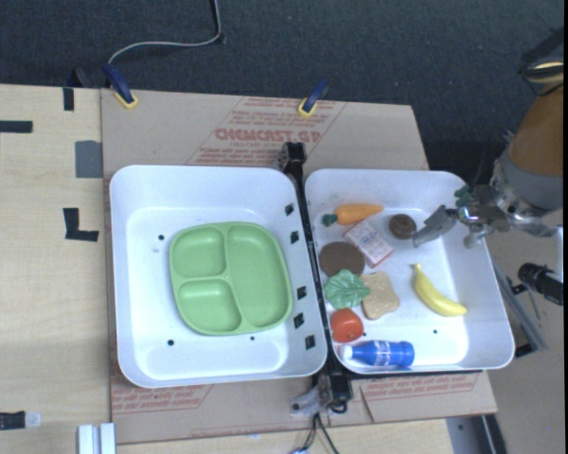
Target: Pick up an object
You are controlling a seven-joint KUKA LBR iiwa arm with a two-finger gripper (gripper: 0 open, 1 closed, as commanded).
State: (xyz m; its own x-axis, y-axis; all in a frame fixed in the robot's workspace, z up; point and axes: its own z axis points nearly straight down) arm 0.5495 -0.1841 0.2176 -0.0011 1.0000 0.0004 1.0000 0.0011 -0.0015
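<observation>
A blue bottle [381, 353] lies at the near edge of the right bin [483, 296], beyond it a banana [436, 292]. The end effector [435, 227] hangs over the bin's far side, beside a brown ball [402, 225], fingers apparently empty. Nothing looks picked; the grasp remains.

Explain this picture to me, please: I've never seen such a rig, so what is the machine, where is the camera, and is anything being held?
One camera looks down at a slant on a bench with two shallow white bins. The left bin holds a green divided plate. The right bin holds toy food: a carrot, a banana, a tomato, a slice of bread, a green leafy piece, two brown round pieces, a small packet and a blue bottle. The grey and orange machine on the right is a robot arm. Its gripper hangs over the right bin, near the smaller brown round piece. Nothing can be seen between its fingers.
</observation>
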